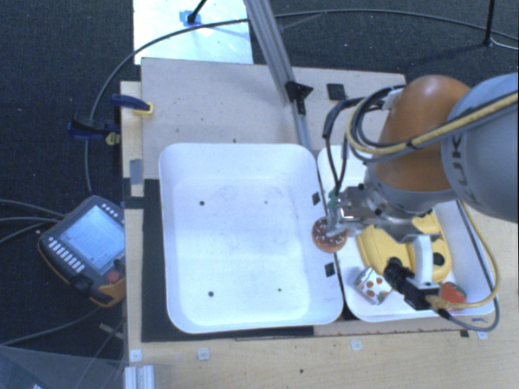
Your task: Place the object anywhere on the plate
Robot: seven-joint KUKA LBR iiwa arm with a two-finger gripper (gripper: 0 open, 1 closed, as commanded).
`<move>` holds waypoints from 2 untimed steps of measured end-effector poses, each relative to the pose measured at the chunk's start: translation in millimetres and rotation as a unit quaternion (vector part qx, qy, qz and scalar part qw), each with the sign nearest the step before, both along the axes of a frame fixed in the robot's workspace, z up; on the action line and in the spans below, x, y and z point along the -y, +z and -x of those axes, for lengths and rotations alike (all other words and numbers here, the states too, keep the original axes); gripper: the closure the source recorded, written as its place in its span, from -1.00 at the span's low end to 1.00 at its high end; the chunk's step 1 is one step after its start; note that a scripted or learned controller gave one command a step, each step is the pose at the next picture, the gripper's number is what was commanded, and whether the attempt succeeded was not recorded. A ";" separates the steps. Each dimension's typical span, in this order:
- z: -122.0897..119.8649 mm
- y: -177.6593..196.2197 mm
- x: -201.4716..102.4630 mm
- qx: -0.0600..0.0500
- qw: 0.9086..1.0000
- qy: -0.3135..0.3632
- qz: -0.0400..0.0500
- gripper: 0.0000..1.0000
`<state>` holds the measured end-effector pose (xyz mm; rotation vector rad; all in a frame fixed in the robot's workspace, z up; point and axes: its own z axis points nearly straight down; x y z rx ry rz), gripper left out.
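A grey arm (478, 148) with an orange band reaches over the right bin (478, 258), beside the left bin (235, 233).

A yellow plate (375, 245) lies beneath it; the gripper (334, 217) hangs over a small brown object (328, 237) at the bins' divide, finger spread indiscernible; a speckled die (371, 285) rests nearby.

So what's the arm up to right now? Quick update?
Gripper low over the right bin's left rim. Small brown round object right below it; grasp unclear. Yellow plate beside it, die near.
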<state>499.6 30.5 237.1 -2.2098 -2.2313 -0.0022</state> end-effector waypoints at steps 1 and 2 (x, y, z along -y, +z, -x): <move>-2.7 4.3 -52.9 0.001 1.000 0.000 0.000 1.00; -16.6 -18.0 -101.2 0.000 1.000 0.000 0.000 1.00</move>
